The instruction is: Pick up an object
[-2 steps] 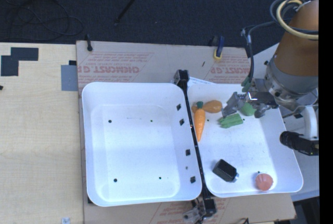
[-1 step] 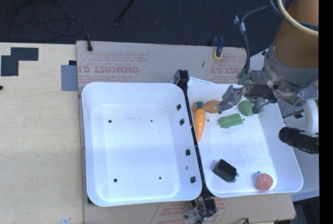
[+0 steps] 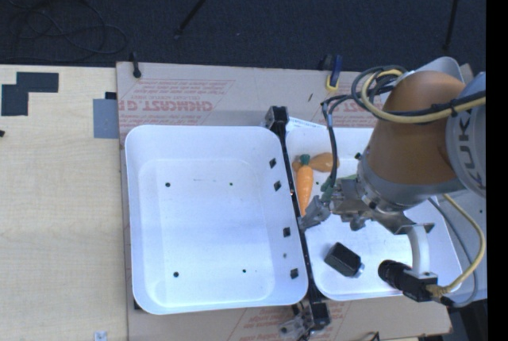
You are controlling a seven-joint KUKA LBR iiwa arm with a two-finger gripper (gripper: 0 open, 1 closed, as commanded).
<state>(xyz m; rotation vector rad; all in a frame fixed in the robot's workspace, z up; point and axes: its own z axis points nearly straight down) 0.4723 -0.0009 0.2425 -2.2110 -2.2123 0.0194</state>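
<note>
Two shallow white bins side by side on a sheet of cardboard (image 3: 182,97) with red print, all on a light wooden bench (image 3: 55,212). Between the left bin (image 3: 206,220) and the right bin (image 3: 317,276), a black divider strip (image 3: 287,197) with small clips. Reaching in from the right over the right bin, the grey arm (image 3: 468,149) with its broad orange band (image 3: 417,133) and yellow and black cables (image 3: 377,82) looped above. Low over the left part of the right bin, close to the divider, the gripper (image 3: 313,214). Impossible to tell whether open or closed, because small and partly covered by the wrist; nothing visibly held. Just beside the gripper, on its upper left, an orange carrot (image 3: 303,185) with a green top, lying along the divider in the right bin. Touching the carrot's upper end, or nearly so, a yellowish-orange piece (image 3: 323,162), its shape not clear. Lower in the same bin, apart from the gripper, a black block (image 3: 344,259) lying tilted on the white floor. At the far edge of the cardboard, a yellow and blue clamp (image 3: 333,70).
</note>
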